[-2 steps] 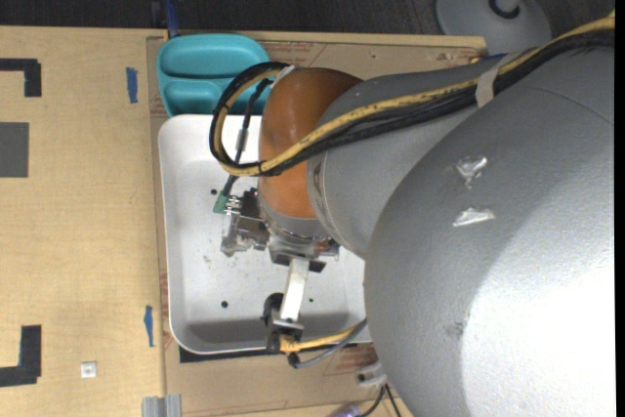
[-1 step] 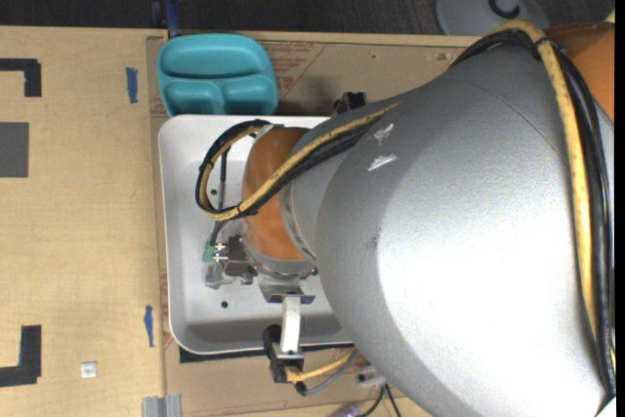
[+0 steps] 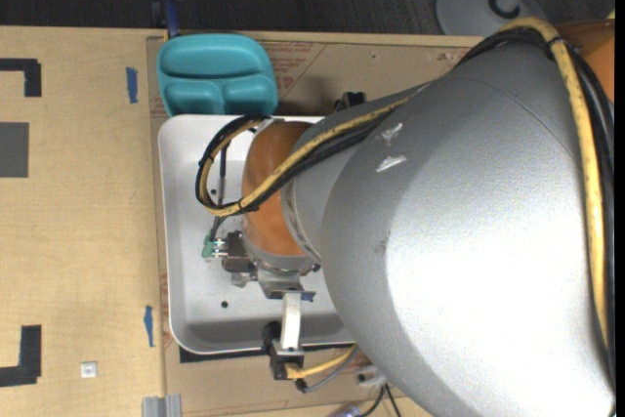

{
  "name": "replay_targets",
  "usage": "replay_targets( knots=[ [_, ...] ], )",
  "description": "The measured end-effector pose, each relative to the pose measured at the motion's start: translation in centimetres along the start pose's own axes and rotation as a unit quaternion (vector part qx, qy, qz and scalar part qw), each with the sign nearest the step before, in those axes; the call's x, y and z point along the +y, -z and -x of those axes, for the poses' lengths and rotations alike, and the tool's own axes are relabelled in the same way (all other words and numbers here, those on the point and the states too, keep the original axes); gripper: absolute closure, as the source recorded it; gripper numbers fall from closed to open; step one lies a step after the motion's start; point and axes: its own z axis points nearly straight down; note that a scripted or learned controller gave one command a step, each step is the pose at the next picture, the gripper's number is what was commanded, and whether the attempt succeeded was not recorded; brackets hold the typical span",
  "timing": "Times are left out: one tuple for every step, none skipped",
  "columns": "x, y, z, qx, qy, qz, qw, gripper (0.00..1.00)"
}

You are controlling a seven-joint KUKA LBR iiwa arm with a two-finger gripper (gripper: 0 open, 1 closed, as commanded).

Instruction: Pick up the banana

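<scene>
your arm [image 3: 469, 229] reaches in from the right and covers most of the view. its orange band [image 3: 266, 195] and wrist hang over the middle of the white bin [image 3: 181, 210]. the gripper [image 3: 234, 261] sits low under the wrist, above the bin floor and toward the bin's left half. you cannot tell from here whether it is wide, narrow or holding anything. you cannot tell where the banana lies either, because the arm hides much of the bin, and the bare strip of bin floor along the left wall carries just a small dark speck [image 3: 224, 305]. a teal plastic tray [image 3: 217, 73] rests on the table [image 3: 78, 210] just beyond the bin's far edge, touching or nearly touching its rim. short blue tape marks [image 3: 132, 85] sit on the brown table beside the bin's left corners, and black tape marks [image 3: 24, 78] lie further left, well apart from the bin.
</scene>
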Motion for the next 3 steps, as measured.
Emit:
replay_targets(
  knots=[
    [0.0, 1.0, 0.0, 0.000, 0.000, 0.000, 1.0000, 1.00],
    [0.2, -0.8, 0.0, 0.001, -0.197, 0.002, 0.9804, 1.00],
    [0.1, -1.0, 0.3, -0.002, -0.005, 0.001, 1.0000, 1.00]
  ],
)
